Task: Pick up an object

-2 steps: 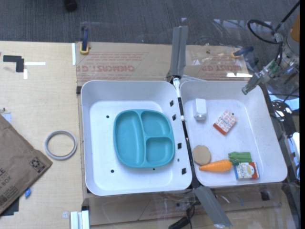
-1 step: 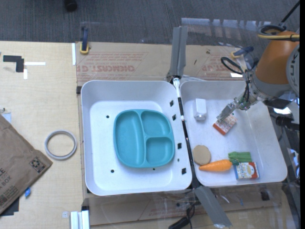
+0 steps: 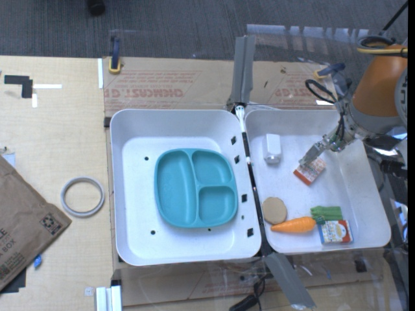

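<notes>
Camera view from above the bench (image 3: 52,141): the grey arm (image 3: 379,92) with its orange band reaches in from three o'clock, its gripper (image 3: 319,154) lowered into the right bin (image 3: 363,238). A small red-and-white packet (image 3: 310,171) lies at the gripper's tip, toward seven o'clock of it; whether the two touch, and whether the gripper is parted or closed, cannot be made out at this slant, since the metal parts blur together.

At nine o'clock of the gripper a small white block (image 3: 273,148) stands near the bin's inner wall. Toward six o'clock, well apart, sit a round tan disc (image 3: 274,209), an orange carrot (image 3: 295,225) with a green top (image 3: 326,212) just beside it, and a small printed carton (image 3: 335,232) in the bin's near corner.

The left bin (image 3: 130,193) holds a teal divided plate (image 3: 196,188) near its middle. Farther toward nine o'clock, on the bare bench, lies a grey ring (image 3: 82,195), and a brown cardboard box (image 3: 26,229) is cut off by the frame's edge.
</notes>
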Robot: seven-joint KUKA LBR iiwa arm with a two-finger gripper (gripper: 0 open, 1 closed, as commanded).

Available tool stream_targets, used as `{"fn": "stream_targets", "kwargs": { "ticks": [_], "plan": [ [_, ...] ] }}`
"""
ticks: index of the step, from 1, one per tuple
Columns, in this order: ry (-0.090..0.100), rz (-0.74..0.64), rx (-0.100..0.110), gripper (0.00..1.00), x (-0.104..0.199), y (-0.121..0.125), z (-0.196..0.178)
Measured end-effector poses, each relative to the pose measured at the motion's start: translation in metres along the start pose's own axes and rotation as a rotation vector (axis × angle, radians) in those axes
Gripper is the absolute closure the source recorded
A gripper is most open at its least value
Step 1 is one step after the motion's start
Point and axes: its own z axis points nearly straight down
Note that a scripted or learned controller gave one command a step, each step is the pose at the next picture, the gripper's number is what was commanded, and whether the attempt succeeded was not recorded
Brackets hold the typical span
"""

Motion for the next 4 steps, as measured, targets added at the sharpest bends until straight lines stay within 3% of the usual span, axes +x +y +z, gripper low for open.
{"fn": "stream_targets", "kwargs": {
  "ticks": [1, 2, 3, 4],
  "plan": [
    [0.001, 0.106, 0.001, 0.0, 0.053, -0.031, 0.0],
    [-0.002, 0.109, -0.003, 1.0, 0.052, -0.03, -0.01],
    [-0.002, 0.108, -0.002, 0.0, 0.052, -0.03, -0.01],
    [0.002, 0.523, 0.003, 0.0, 0.106, -0.024, 0.001]
  ]
}}
